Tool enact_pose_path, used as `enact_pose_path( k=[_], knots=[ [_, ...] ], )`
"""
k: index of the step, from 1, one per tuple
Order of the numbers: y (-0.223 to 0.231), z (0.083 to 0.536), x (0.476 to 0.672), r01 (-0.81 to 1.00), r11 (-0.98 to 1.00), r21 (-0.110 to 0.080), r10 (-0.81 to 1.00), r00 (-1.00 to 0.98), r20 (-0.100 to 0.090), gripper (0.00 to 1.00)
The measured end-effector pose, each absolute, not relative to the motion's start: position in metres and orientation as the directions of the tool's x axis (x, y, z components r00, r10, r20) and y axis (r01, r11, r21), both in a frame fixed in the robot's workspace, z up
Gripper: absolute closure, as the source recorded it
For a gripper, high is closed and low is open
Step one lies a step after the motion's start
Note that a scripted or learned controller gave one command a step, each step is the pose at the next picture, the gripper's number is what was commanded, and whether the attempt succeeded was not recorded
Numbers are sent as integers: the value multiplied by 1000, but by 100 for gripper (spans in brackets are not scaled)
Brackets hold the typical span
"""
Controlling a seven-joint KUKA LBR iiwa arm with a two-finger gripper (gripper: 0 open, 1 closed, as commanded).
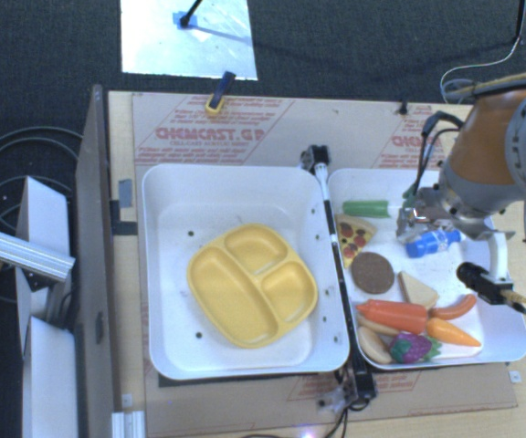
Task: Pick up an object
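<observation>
Hovering over the right bin point(519, 336), your claw point(418, 219) is sitting just above a blue toy point(432, 241); you cannot tell its state. A yellow tray point(251, 283) is lying in the left bin point(167, 245).

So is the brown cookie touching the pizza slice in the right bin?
Touching, or very nearly: in the camera view the brown cookie sits just below the pizza slice, their edges meeting with no white bin floor visible between them.
</observation>
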State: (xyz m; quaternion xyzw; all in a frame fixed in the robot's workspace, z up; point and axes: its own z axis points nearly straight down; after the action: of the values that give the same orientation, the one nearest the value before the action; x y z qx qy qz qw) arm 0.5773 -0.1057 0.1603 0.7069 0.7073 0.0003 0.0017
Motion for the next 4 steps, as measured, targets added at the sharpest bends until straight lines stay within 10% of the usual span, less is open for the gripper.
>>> enact_pose_path(
  k=[2,3,4],
  knots=[
    [-110,153,557,1000,5,0,1000,-5,0,100],
    [-114,125,625,1000,6,7,1000,-6,-2,100],
    [-144,184,575,1000,-2,4,1000,2,-2,100]
  ],
)
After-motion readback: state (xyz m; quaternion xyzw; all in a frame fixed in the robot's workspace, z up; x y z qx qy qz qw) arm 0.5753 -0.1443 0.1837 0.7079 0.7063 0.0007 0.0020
